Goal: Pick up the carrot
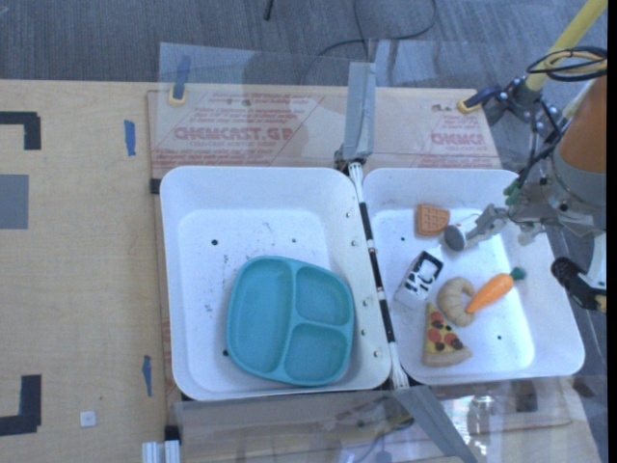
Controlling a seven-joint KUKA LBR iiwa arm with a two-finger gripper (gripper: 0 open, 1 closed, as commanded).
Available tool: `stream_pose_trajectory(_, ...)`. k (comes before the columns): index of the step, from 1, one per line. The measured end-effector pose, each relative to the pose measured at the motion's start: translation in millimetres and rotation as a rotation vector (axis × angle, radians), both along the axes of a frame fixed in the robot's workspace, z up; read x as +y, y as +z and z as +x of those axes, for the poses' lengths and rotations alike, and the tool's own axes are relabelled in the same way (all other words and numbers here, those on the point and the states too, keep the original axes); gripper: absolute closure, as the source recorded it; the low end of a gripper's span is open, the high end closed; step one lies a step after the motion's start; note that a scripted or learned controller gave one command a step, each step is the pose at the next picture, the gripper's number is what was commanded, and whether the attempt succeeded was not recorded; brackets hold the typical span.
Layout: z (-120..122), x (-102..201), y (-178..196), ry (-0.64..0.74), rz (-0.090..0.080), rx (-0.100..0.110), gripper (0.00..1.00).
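Carrot (490,292) lying free in the right bin (554,350), gripper (461,235) above the bin's upper middle.

The carrot's long axis runs diagonally: green top toward the upper right, tip toward the lower left, touching the croissant (453,300). Whether the fingers are apart or together cannot be told. A pizza slice (444,337) lies below, a waffle (432,219) beside the gripper.

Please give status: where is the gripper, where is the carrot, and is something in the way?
Gripper low in right bin, above-left of carrot, holding nothing. Carrot lying flat, leaning on croissant. Pizza slice nearby.
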State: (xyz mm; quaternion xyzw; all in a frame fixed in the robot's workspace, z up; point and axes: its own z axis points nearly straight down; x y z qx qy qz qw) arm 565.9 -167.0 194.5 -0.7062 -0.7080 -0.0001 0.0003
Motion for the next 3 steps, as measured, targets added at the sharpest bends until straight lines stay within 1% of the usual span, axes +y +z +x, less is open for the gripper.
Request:
stream_pose_trajectory(1,-19.9,-45.9,-98.9,-0.122,0.007,-0.005,0.0)
stream_pose_trajectory(2,-21.6,-50.8,-89.7,-0.128,0.0,-0.005,1.0)
stream_pose_trajectory(3,-38.9,30.7,-10.3,-0.047,-0.001,-0.001,1.0)
